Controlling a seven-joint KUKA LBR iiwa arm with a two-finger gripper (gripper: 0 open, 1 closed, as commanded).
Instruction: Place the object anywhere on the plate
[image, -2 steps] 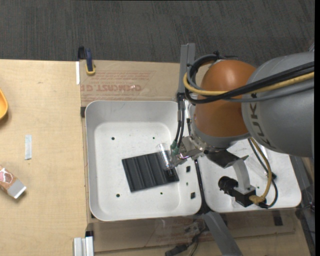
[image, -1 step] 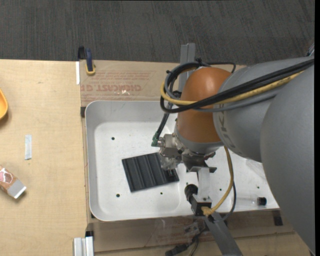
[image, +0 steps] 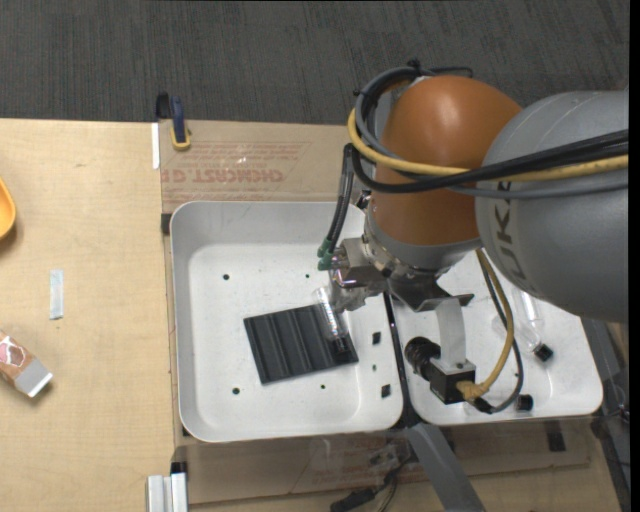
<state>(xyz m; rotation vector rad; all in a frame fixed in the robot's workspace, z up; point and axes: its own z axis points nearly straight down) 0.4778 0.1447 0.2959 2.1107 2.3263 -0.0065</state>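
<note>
On the right side of the view, much of the right bin (image: 570, 385) is covered by the big grey and orange arm (image: 470, 170), with yellow and black cables looped around it. In the left bin (image: 200, 300) a dark ribbed rectangular plate (image: 290, 345) is seen lying flat, its long axis turned a little off the bin's walls, rising toward the right. The gripper (image: 340, 330) is lowered over the plate's right edge. Whether its fingers are wide or closed cannot be told, and no object can be made out between them. Small items are scattered on the tan bench (image: 80, 200) at the left.
</note>
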